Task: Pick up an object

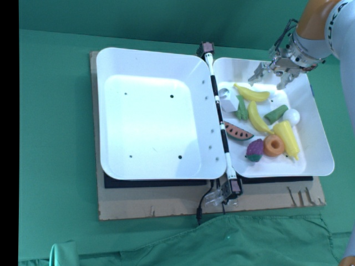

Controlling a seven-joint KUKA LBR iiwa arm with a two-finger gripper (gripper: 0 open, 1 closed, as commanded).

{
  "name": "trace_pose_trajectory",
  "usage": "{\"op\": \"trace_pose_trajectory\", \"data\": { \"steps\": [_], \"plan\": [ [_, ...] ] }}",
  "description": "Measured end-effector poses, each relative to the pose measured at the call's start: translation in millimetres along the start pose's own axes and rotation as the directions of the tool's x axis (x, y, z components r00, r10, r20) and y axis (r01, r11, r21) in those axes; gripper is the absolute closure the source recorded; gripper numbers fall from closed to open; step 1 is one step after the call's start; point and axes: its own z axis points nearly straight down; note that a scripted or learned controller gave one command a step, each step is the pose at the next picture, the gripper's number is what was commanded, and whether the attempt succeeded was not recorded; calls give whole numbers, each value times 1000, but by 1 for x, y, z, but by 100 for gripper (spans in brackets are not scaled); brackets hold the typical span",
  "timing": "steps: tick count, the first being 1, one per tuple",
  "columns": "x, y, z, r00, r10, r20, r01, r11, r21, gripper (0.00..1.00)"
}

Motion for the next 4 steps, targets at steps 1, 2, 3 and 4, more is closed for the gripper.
{"op": "trace_pose_trajectory", "data": {
  "steps": [1, 2, 3, 4],
  "plan": [
    [-2, 3, 29, 1000, -1, 3, 1, 1000, -10, 0],
    [-5, 6, 16, 1000, 2, 9, -2, 1000, -19, 100],
    [0, 15, -34, 1000, -2, 1, 2, 1000, -12, 100],
    [7, 12, -93, 1000, -2, 2, 2, 1000, -14, 100]
  ]
}}
